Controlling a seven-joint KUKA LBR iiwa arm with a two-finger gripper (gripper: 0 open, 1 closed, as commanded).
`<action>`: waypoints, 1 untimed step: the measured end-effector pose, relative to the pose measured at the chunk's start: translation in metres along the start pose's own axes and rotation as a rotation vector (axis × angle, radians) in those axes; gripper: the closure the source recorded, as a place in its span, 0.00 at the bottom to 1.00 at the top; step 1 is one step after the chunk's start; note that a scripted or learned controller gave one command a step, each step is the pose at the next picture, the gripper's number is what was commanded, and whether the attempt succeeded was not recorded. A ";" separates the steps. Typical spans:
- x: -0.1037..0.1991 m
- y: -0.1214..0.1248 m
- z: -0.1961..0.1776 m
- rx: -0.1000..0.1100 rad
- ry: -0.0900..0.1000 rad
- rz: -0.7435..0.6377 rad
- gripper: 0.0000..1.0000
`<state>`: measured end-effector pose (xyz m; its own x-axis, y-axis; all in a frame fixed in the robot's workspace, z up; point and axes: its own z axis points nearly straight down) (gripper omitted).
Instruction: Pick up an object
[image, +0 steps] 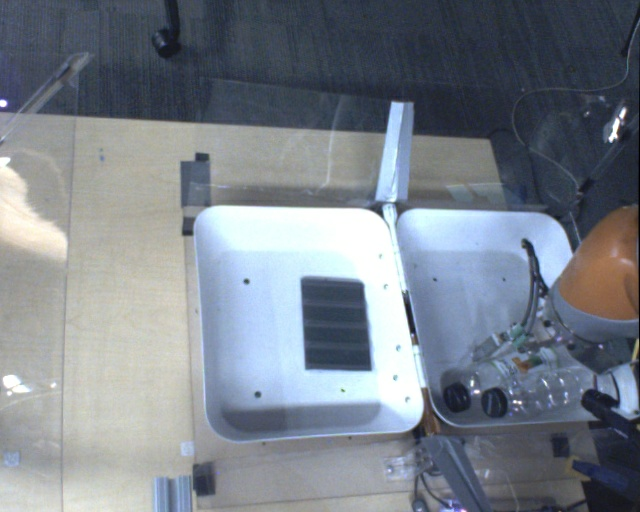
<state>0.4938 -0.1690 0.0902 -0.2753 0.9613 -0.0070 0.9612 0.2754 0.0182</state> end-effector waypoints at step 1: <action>-0.036 -0.003 0.001 0.004 0.001 0.131 0.00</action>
<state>0.5005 -0.2041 0.0897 -0.1477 0.9890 -0.0042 0.9889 0.1478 0.0151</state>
